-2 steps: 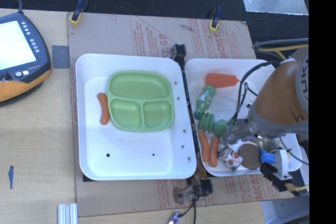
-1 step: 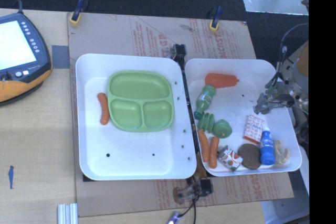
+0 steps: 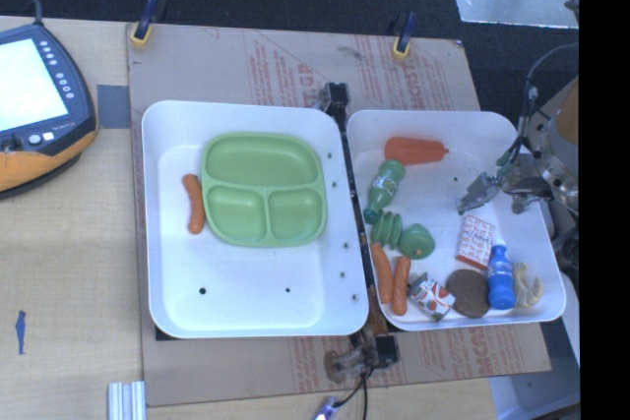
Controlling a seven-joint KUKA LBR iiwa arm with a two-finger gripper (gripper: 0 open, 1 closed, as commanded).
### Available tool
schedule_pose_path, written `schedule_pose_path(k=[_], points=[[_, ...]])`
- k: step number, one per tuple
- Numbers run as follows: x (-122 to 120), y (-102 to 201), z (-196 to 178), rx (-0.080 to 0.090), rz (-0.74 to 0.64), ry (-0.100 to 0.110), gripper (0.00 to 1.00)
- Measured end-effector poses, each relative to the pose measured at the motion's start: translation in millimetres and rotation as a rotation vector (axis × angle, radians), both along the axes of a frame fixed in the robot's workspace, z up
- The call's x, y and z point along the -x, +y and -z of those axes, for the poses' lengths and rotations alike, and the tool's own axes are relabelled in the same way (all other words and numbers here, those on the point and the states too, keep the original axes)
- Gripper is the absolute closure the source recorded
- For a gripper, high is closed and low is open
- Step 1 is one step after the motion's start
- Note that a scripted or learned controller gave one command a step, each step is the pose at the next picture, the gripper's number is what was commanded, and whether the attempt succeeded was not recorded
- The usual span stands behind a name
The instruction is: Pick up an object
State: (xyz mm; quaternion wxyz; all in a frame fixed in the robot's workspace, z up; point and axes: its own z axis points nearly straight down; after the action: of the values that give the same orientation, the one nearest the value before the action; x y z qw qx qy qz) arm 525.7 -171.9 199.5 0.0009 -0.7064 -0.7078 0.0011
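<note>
The brown round cookie (image 3: 471,292) and blue bottle (image 3: 500,276) lie below the end effector (image 3: 479,194), whose fingers seem slightly apart, holding nothing.

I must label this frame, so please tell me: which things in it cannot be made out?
- Gripper, camera view: small and dim over the right bin; open or shut is unclear.
- Arm: cut off by the right edge.
- Red-and-white packet: print too small to read.
- Pale item beside the blue bottle: partly hidden, kind unclear.
</note>
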Motion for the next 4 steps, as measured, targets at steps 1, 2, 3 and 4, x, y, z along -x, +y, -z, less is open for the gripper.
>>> schedule_pose_path(k=[1, 2, 3, 4], points=[[35, -40, 93, -0.001, -0.002, 0.002, 0.00], [-6, 6, 108, 0.000, -0.005, 0.000, 0.00], [-55, 38, 108, 0.000, -0.004, 0.001, 0.00], [-105, 20, 107, -0.001, -0.003, 0.000, 0.00]])
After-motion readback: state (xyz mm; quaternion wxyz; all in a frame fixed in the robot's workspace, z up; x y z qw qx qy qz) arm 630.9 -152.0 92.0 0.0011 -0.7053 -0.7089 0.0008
